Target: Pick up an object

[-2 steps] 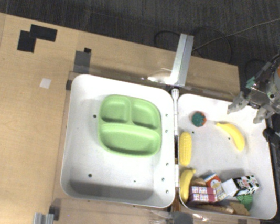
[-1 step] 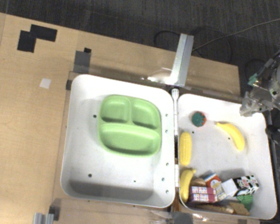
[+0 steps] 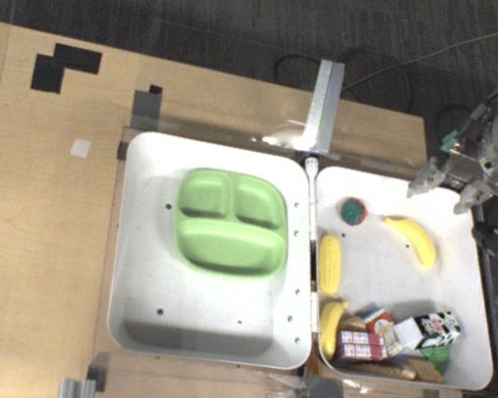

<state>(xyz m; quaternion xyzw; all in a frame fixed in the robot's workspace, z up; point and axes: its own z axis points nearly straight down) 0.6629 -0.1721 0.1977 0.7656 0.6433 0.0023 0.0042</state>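
Yellow banana (image 3: 414, 239) is lying just below the gripper (image 3: 443, 189), whose 2 fingers are spreading wide, holding nothing, beside the right bin's (image 3: 486, 309) back rim.

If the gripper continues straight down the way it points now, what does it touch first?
Probably the bare white floor of the right bin, near its back edge. The gripper, fingers apart, hangs just behind the banana, so it likely misses it; depth is unclear.

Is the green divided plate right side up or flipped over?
Right side up: the green divided plate shows its three recessed compartments facing the camera.
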